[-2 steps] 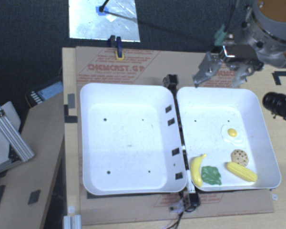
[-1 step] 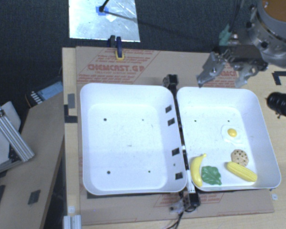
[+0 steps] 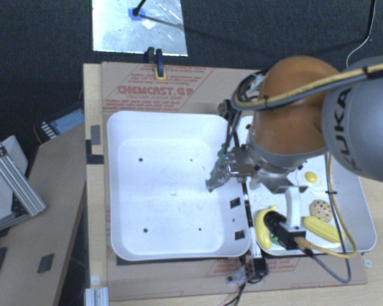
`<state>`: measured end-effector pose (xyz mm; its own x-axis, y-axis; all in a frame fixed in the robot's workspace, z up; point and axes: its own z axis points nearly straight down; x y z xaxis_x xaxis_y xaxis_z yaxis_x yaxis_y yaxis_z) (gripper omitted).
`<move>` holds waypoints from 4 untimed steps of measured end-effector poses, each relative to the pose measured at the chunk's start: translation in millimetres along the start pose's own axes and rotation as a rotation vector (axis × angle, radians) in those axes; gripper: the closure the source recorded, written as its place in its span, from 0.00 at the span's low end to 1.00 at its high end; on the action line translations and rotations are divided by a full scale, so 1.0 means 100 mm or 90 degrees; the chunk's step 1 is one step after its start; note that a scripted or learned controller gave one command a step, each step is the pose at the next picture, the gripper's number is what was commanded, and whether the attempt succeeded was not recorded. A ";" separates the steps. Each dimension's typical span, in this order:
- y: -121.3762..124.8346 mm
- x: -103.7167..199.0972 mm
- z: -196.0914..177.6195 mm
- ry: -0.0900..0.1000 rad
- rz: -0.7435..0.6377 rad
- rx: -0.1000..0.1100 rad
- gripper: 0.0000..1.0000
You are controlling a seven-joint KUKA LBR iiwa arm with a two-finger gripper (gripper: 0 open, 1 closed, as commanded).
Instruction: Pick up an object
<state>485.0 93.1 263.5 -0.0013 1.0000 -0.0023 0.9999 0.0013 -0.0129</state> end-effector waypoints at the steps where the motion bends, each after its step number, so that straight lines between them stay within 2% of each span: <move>1: 0.01 0.30 -1.14 0.004 -0.004 -0.016 0.00; 2: 0.54 0.20 -0.89 0.001 0.001 -0.010 0.00; 3: 0.08 0.68 -1.64 0.004 -0.006 -0.013 0.00; 4: -0.02 1.13 -2.24 0.005 -0.005 -0.013 0.00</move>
<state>486.1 207.1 487.3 -0.0095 0.9999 0.0050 0.9999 0.0095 0.0078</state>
